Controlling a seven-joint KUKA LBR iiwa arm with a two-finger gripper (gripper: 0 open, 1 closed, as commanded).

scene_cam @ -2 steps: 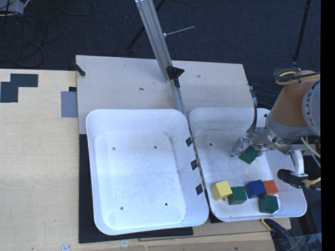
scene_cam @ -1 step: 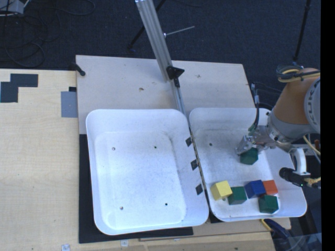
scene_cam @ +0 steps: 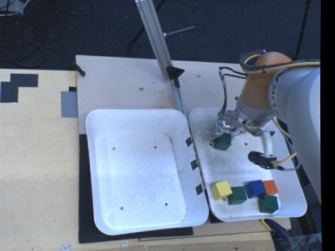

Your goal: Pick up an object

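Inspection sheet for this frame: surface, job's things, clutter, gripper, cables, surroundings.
Surface: pale bench bearing left bin and right bin, side by side.
Job's things: green block at the gripper, in the right bin's upper part; yellow block, green cube, blue block, orange block and another green one clustered at its near end.
Clutter: nothing seen.
Gripper: gripper right above the green block; grasp cannot be judged.
Cables: black cables looping at the wrist; more on the dark floor.
Surroundings: slanted aluminium rail; wooden table at left.
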